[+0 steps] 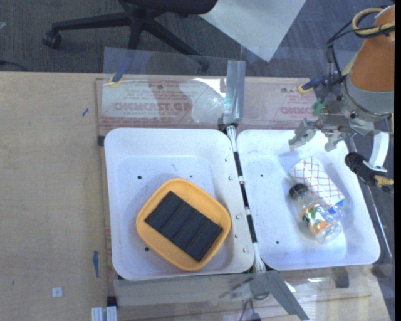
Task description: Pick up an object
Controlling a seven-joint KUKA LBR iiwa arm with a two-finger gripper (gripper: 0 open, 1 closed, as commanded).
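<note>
Arm was cut off at the right edge; chair cropped at top; bottle label unreadable.

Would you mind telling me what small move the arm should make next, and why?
Probably lower the hand toward the near side, onto the clear bottle in the right bin. The hand hovers open over that bin's far edge holding nothing, and the bottle lies just nearer the camera beside a red-checked wrapper.

I read faint red lettering on clear sheet behind bins, roughly "CHOICAST"; spelling unsure; bottle label print too blurred.
</note>
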